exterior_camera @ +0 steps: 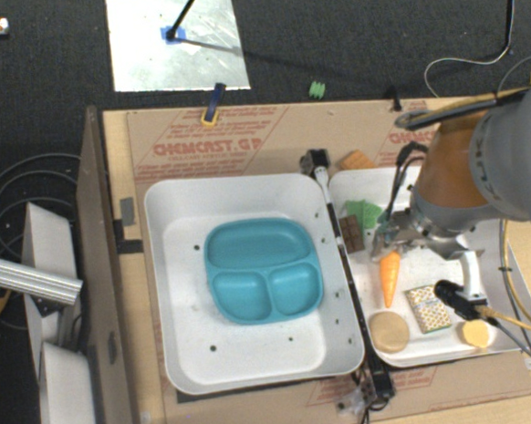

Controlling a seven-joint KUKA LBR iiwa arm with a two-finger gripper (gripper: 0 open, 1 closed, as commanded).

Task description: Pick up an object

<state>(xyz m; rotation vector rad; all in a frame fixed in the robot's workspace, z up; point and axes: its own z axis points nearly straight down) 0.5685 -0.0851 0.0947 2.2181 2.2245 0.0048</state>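
Carrot [391,277] just below fingers [391,240], apart

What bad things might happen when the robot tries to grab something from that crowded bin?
1. The gripper hangs right above the carrot, beside a green item and a brown block. It might pinch the wrong one, or two together.
2. The carrot is narrow and tapered, so it could slip out.
3. The round tan disc and patterned block lie just below the carrot, so a nudge might shove them around.
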